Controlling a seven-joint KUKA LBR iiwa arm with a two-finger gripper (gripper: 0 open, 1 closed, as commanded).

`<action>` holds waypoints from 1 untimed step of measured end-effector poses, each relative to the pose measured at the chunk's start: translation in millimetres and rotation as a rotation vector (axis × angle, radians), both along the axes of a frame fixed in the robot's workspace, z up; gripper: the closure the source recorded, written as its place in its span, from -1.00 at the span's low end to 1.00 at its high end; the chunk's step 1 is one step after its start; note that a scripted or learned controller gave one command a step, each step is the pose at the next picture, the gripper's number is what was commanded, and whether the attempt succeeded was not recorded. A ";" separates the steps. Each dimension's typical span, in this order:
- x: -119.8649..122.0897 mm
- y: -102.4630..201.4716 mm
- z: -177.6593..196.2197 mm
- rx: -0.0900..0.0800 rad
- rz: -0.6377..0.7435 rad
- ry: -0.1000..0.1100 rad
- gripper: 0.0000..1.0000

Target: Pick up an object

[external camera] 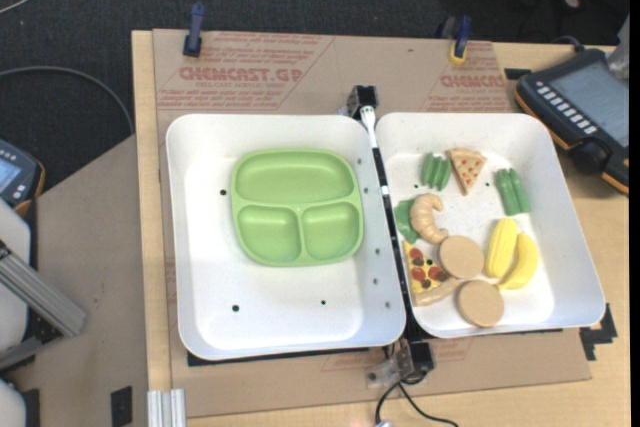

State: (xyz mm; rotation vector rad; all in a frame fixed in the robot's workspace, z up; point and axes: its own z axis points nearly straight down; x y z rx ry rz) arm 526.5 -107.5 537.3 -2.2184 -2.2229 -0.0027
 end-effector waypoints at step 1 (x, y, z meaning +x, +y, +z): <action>65.8 59.2 -2.7 -0.002 0.005 -0.005 1.00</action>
